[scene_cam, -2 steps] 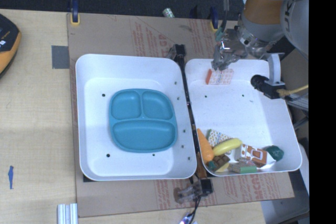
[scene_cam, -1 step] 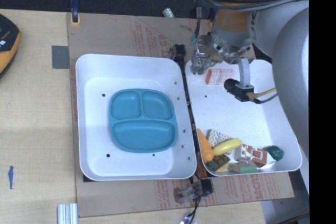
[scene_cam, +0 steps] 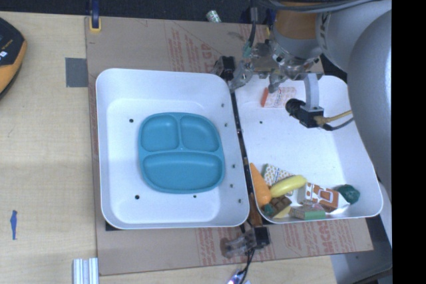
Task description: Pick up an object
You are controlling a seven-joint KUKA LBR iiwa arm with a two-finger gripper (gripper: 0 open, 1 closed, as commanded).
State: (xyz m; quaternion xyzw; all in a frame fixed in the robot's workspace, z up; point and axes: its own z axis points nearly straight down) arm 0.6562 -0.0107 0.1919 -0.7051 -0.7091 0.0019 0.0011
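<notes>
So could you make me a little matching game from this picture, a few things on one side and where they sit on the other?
Things:
1. blue divided plate
2. carrot
3. gripper
4. yellow banana

Places:
A. far end of the right bin
B. middle of the left bin
C. in the toy pile, right of the carrot
D. against the right bin's left wall, near end

Pairs: 1-B, 2-D, 3-A, 4-C

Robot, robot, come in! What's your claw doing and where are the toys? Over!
Gripper at right bin's far end, over small orange-white item. Toy pile at near edge. Blue plate in left bin.
</notes>
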